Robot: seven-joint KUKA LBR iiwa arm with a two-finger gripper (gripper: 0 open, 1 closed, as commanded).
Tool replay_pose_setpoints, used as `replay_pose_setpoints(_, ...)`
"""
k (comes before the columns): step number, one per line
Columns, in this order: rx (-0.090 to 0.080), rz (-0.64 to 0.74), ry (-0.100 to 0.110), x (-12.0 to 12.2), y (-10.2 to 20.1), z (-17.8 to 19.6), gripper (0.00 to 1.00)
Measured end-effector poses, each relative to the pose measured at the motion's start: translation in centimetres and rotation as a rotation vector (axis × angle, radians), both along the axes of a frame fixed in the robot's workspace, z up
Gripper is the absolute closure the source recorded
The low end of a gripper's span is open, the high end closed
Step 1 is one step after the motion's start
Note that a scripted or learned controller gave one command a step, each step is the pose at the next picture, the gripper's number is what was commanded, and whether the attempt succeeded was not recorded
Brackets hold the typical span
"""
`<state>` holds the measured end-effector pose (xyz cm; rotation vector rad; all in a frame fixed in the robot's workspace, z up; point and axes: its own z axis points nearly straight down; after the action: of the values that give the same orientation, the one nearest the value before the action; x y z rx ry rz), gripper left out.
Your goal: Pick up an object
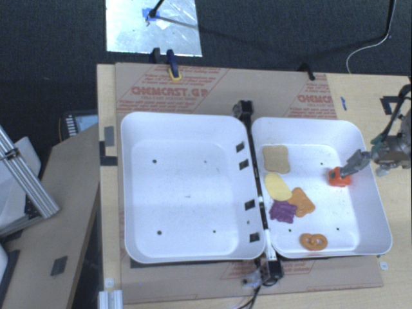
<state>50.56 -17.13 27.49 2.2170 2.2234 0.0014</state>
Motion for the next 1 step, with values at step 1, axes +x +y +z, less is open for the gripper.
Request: replay_pose_setpoints(1,-0.008,0.001,-0.016,1.47,-3.72,17.13,0.0)
